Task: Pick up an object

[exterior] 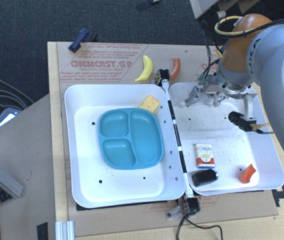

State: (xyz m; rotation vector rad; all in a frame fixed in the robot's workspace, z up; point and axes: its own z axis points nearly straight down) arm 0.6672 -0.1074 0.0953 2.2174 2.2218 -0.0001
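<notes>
I cannot tell my gripper's [209,95] state above the right white bin [267,179]; I would centre over the small red-and-white carton [204,155] before descending

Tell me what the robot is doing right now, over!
Gripper low at right bin's back edge, nothing seen between fingers. Small box, black block, orange piece lie loose near front. Nothing blocking them. Over.
</notes>
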